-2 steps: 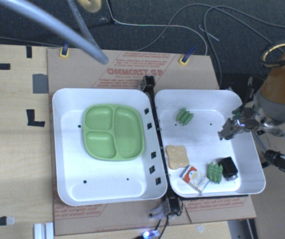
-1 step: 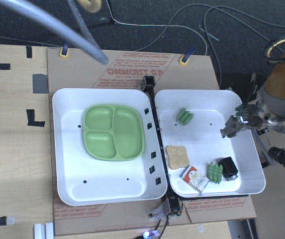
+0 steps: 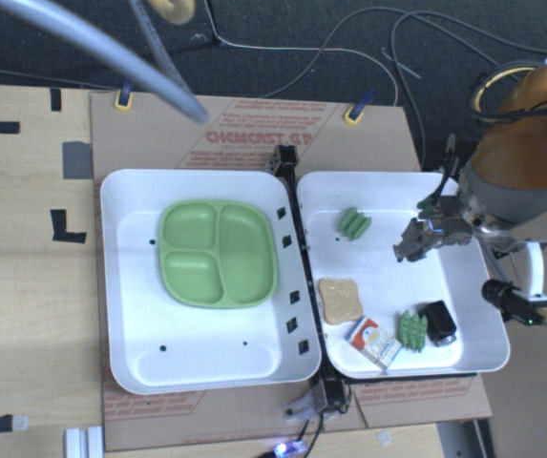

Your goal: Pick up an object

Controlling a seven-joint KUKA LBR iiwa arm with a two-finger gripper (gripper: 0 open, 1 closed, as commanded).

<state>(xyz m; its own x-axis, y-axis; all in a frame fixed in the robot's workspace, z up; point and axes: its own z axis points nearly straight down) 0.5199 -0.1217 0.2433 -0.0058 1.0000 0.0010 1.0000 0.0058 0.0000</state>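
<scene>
In the right bin (image 3: 464, 284) lie several small objects. A small green ridged piece (image 3: 354, 223) sits at the back. A slice of toast (image 3: 340, 300) lies near the divider. A red and white carton (image 3: 373, 342), a green bumpy piece (image 3: 412, 330) and a black block (image 3: 437, 322) cluster at the front. My gripper (image 3: 414, 244) hangs over the bare floor of this bin, to the right of the ridged piece and behind the black block, with no object under it.
The left bin (image 3: 130, 256) holds a green divided plate (image 3: 219, 254). A black clip rail (image 3: 297, 256) runs between the two bins. Cables lie on the dark surface behind the bench.
</scene>
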